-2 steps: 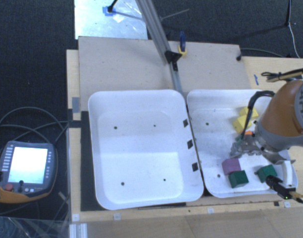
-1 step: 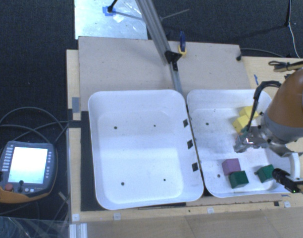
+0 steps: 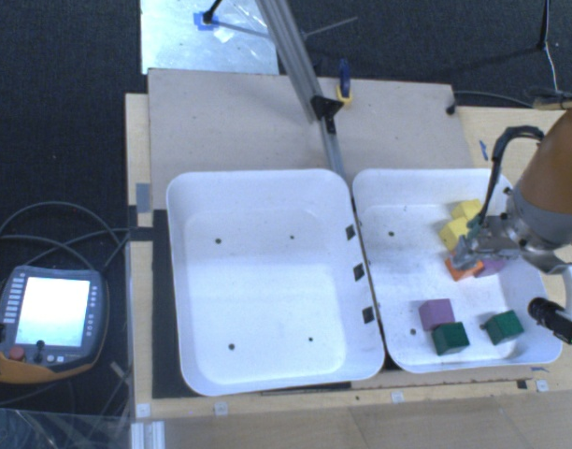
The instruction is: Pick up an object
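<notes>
We see the arm (image 3: pixel 557 168) at the right edge of the scene. Its wide, rounded part is orange, and next to it comes a grey ring with a smooth, dull surface. A thin black cable (image 3: pixel 494 171) makes an arch on the left side of the orange part and runs to the gripper (image 3: pixel 470 249). The gripper is a small body of pale grey metal with darker parts; its finer details are too small to tell.

Shallow white left bin (image 3: pixel 188 251) is lying open. Small coloured plastic blocks (image 3: pixel 436 312) are crowding the right half of the right bin (image 3: pixel 391 251).
</notes>
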`<action>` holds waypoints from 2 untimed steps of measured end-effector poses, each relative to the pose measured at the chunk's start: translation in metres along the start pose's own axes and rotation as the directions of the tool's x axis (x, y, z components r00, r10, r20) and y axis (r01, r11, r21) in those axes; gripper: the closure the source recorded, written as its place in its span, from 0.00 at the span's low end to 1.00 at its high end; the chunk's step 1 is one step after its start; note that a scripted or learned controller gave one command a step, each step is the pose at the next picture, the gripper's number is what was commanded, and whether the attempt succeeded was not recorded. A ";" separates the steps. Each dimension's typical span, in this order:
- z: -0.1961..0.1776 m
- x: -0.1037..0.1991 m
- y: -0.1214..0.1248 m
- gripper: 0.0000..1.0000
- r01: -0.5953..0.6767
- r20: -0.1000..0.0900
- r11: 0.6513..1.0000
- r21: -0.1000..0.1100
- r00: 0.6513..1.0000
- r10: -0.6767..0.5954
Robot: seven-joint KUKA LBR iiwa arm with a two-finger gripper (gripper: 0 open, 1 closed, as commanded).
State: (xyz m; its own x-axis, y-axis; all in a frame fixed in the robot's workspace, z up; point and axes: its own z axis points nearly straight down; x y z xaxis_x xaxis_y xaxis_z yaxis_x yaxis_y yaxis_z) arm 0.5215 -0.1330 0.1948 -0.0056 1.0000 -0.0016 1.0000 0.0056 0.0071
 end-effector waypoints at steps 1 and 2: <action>-0.064 0.001 0.003 1.00 0.000 0.001 1.000 -0.003 1.000 0.000; -0.064 0.059 0.029 1.00 0.006 -0.003 1.000 0.002 1.000 -0.006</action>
State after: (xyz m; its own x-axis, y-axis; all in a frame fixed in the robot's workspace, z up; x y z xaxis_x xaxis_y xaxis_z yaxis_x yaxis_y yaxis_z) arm 0.5502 -0.0738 0.2584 -0.0115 0.9999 0.0017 0.9999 0.0115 0.0047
